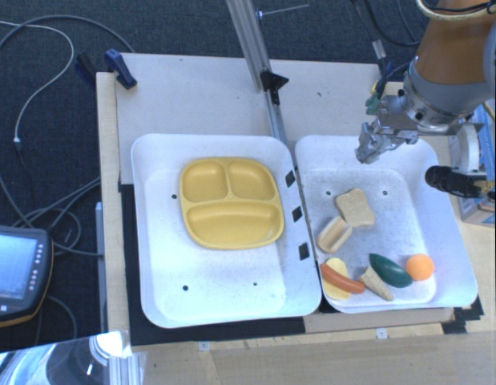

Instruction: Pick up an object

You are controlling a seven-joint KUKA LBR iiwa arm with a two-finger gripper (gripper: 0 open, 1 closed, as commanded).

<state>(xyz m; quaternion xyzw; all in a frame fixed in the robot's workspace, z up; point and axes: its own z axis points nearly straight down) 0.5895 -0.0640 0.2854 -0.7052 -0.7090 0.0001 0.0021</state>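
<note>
Two bins on the bench, gripper hovering over the right one

Two white bins are sitting side by side. The left bin (155, 215) is carrying a yellow divided plate (230, 201), lying flat in its upper middle part. A metal pole (252, 30) is slanting down from the top edge toward the seam between the bins. The right bin (440, 215) is holding the loose objects: a slice of bread (356, 207) near its centre, a tan bread roll (334, 235) touching the slice's lower left, and a red sausage (342, 278) resting on a pale yellow piece (334, 289) at the front left. A beige wedge (377, 283) is lying just beside the sausage, a dark green vegetable (389, 269) is touching the wedge, and an orange ball (420, 266) is sitting just right of that. The gripper (374, 147) is hanging above the bin's upper edge, apart from every object, with nothing between its fingers; whether they are spread or pressed together cannot be told.
</note>
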